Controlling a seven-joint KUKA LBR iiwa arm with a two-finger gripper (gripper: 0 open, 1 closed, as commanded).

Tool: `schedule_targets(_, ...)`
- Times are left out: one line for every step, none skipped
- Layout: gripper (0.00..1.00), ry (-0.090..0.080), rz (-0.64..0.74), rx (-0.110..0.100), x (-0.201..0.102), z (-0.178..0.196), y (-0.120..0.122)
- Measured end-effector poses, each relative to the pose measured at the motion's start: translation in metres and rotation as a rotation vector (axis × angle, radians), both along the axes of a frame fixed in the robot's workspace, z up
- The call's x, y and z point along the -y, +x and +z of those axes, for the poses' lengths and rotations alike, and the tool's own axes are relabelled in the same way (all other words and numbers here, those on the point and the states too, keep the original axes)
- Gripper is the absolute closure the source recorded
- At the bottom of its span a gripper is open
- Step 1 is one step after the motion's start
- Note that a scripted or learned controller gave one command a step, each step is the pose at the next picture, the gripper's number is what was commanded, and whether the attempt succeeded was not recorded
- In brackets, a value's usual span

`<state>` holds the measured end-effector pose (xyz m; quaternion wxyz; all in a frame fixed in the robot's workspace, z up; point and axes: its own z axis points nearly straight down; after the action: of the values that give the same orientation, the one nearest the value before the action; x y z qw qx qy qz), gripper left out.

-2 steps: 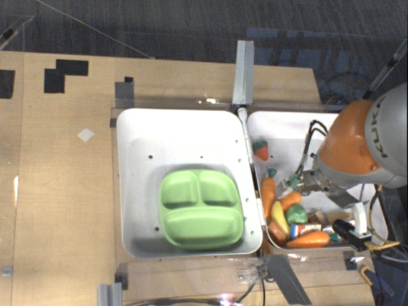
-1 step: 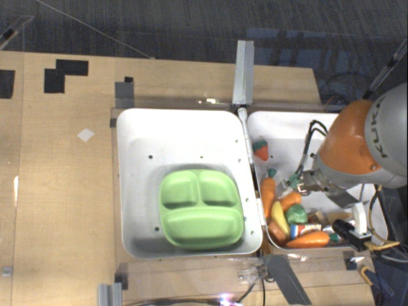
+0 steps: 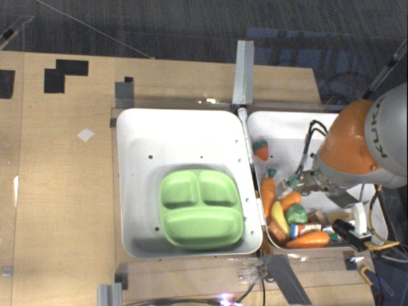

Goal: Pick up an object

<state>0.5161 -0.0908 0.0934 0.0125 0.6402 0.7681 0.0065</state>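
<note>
Where the pincer (image 3: 294,182) hangs, carrots (image 3: 288,201) lie beneath.

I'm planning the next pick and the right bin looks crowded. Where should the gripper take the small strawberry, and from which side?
Judging by the view, grip the strawberry across its red body, coming straight down. It lies apart from the pile of carrots and the banana, close to the left wall of the right bin, so close the fingers parallel to that wall.
</note>
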Motion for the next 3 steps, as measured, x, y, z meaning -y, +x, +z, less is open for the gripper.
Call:
schedule_targets(0.00, 0.000, 0.000, 0.000, 0.000, 0.000, 0.000)
schedule_targets(0.00, 0.000, 0.000, 0.000, 0.000, 0.000, 0.000)
schedule_targets(0.00, 0.016, -0.387, -0.010, 0.032, -0.002, 0.016)
